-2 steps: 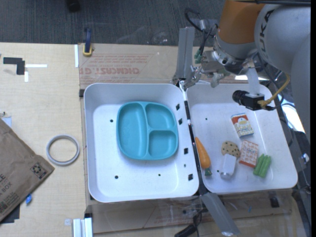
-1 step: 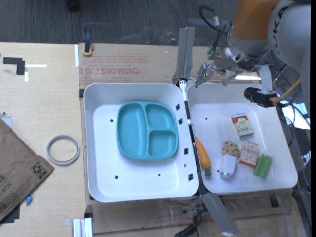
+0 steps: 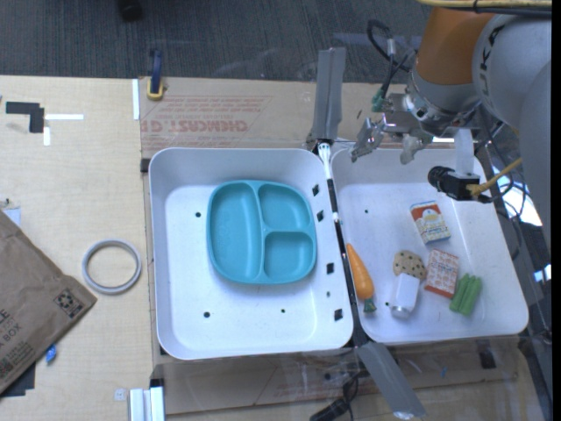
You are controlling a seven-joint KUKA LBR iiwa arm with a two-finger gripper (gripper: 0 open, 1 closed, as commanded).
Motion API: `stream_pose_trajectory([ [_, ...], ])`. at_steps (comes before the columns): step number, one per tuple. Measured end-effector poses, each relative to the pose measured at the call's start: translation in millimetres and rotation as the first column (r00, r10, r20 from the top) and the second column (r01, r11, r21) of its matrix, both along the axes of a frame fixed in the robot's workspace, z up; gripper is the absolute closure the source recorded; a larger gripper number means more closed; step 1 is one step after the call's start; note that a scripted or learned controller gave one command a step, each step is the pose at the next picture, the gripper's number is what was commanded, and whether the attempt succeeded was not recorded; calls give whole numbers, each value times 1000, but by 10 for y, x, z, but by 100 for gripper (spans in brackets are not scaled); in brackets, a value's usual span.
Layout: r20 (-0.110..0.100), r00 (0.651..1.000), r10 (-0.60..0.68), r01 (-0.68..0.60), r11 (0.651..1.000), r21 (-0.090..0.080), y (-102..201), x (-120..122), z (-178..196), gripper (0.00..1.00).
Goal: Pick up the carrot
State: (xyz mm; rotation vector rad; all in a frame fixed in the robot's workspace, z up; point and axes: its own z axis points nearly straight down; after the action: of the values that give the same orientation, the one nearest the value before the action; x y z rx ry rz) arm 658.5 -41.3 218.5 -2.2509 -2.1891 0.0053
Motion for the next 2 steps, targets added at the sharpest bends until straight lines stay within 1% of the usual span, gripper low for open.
stream_pose_trajectory([
  [1, 0, 983, 182, -182, 983, 1, 295, -609, -279, 0],
  [2, 2, 979, 203, -203, 979, 0, 166, -570, 207, 0],
])
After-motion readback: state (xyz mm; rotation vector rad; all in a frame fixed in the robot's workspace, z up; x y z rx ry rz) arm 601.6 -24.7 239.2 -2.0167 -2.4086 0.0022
